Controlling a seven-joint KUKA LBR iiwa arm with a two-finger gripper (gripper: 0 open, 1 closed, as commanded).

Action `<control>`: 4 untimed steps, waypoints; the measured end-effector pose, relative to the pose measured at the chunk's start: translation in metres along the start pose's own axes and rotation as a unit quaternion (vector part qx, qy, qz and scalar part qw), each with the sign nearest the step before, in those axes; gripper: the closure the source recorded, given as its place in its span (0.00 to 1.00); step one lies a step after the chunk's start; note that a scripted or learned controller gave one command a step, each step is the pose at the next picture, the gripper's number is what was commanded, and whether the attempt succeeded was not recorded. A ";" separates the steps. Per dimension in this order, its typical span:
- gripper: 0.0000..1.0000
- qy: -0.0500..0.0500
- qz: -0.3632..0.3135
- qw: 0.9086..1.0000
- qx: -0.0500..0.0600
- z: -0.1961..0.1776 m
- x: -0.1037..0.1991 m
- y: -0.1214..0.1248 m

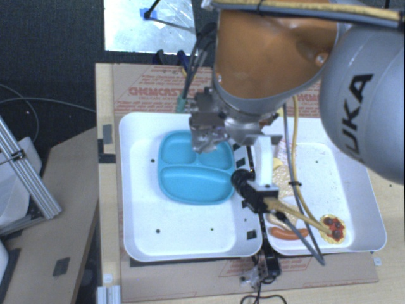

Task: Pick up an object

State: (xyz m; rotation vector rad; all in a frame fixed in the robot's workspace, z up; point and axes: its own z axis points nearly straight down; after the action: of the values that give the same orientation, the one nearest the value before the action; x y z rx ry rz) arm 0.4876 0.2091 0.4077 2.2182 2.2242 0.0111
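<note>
A blue divided plate [190,183] lies in the left white bin [183,236], toward its right side. My gripper [204,143] hangs over the plate's far rim, close to or touching the upper compartment. The large wrist with its orange band hides much of what lies below it. In the right bin [355,189] a toy hot dog [289,234] lies near the front edge, with a small pizza slice [334,228] to its right. Pale toy food [279,164] sits by that bin's left wall, partly hidden by the arm.
A black fitting [249,192] and yellow and grey cables [297,211] hang from the arm over the seam between the bins and across the right bin. The bins rest on cardboard [145,87]. An aluminium frame [25,176] stands at the left.
</note>
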 end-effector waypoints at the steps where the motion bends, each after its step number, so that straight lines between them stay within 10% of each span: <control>1: 1.00 0.000 0.004 1.000 -0.006 -0.127 -0.074 0.000; 2: 1.00 -0.004 0.000 1.000 0.009 0.026 -0.045 -0.003; 3: 1.00 -0.001 -0.001 1.000 0.000 0.007 -0.046 0.000; 4: 1.00 -0.003 -0.002 1.000 0.007 0.110 0.002 -0.004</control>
State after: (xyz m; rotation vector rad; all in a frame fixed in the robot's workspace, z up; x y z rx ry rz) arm 0.4845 0.2116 0.2975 2.2179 2.2320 -0.0128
